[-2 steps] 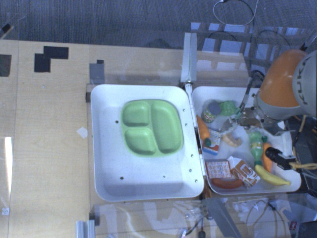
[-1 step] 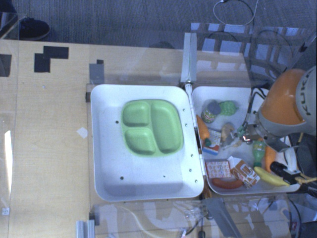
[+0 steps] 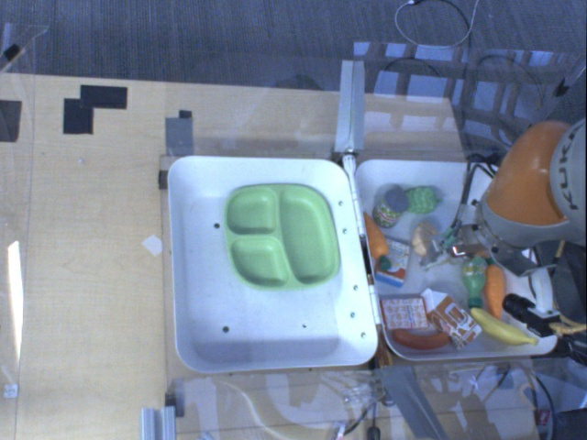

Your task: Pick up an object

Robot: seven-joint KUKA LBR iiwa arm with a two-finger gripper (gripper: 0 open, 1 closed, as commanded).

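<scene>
the pickable objects all sit in the right bin (image 3: 362,174), a crowded heap. at its far end: a grey-and-yellow ball (image 3: 391,207) just beside a green knobbly ball (image 3: 423,199). along the left wall lies a carrot (image 3: 375,236), and near its lower end a small red-and-blue block (image 3: 392,269). toward the near end: a patterned card box (image 3: 404,313), a brown-and-white packet (image 3: 455,321) touching it, a red sausage-like piece (image 3: 421,340) at the near wall, and a banana (image 3: 502,326) at the near right corner. a green bottle (image 3: 473,280) and an orange piece (image 3: 495,290) lie side by side in the middle right.

the gripper (image 3: 456,243) is low inside this bin, above the middle of the pile, close to a pale item (image 3: 423,239). whether it is spread or closed, cannot tell from here; nothing is visibly between its tips.

the arm (image 3: 532,186), orange band showing, comes in from the right.

the left bin (image 3: 188,246) carries a green divided tray (image 3: 281,236) with three compartments, lying flat near its centre.
</scene>
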